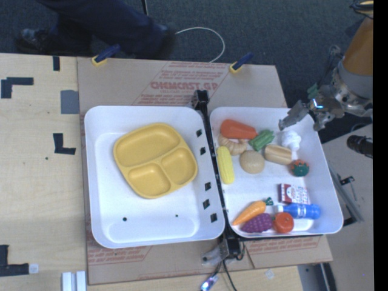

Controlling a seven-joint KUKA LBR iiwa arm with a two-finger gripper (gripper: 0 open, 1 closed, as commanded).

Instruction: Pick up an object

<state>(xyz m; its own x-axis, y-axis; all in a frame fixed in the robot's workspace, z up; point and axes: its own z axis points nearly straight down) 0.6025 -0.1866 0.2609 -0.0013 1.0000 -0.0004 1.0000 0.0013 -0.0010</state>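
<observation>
**Grey gripper poised at the toy bin's far corner**

Grey metal two-finger gripper (301, 115) hangs above the right shallow white bin's (330, 190) far right corner, fingers spread and holding nothing. You see its likely targets crowded just beside it: a white crumpled toy (292, 140) and a tan bread-roll toy (278, 154). A yellow divided plastic plate (155, 159) fills the left white bin (97, 180).

One fixed camera looks down on me at a slant, far enough back to take in both bins. The left bin (97, 180) lies toward 9 o'clock, the right bin (324, 180) toward 3, where my arm (357, 59) enters.
</observation>
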